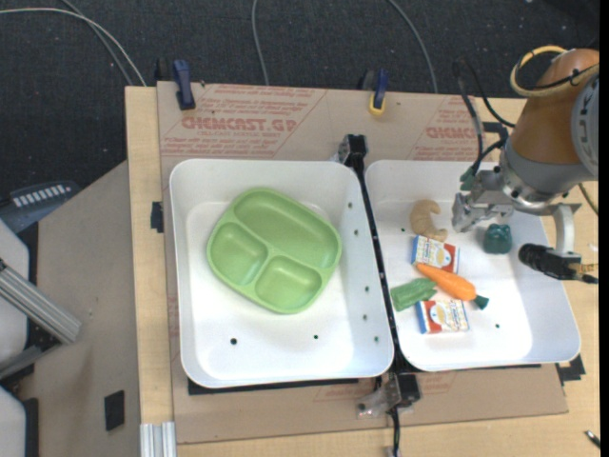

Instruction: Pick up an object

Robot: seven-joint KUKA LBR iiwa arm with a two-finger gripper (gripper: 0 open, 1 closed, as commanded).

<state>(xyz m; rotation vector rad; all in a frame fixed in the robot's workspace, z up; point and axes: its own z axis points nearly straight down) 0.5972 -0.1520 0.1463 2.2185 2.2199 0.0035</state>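
gripper: low over the right bin, back half. From this angle you can't tell whether it's set wide or narrow, and nothing is visibly held in it.

teal lump: closest thing, just beside the gripper on the arm's side. I'd guess this or the next one is your target.

tan piece: near the gripper on the side away from the arm, lying apart from it.

risk up close: the gripper sits between those two and not squarely over either. If you drop straight down from here, you'll probably close on air or nudge one sideways.

carton: a bit further out, toward the front of the bin from the gripper. It lies flat, so it's easy to skate off.

carrot: beyond the carton and touching or overlapping it.

green block: right at the carrot's fat end.

second carton: furthest of the pile, tucked under the carrot's leafy end.

risk in the pile: everything's crowded, so if you grab there you could drag a neighbour along or pinch two at once.

left bin: well away from the gripper, holding a green plate. It's wide and shallow, a poor pick.
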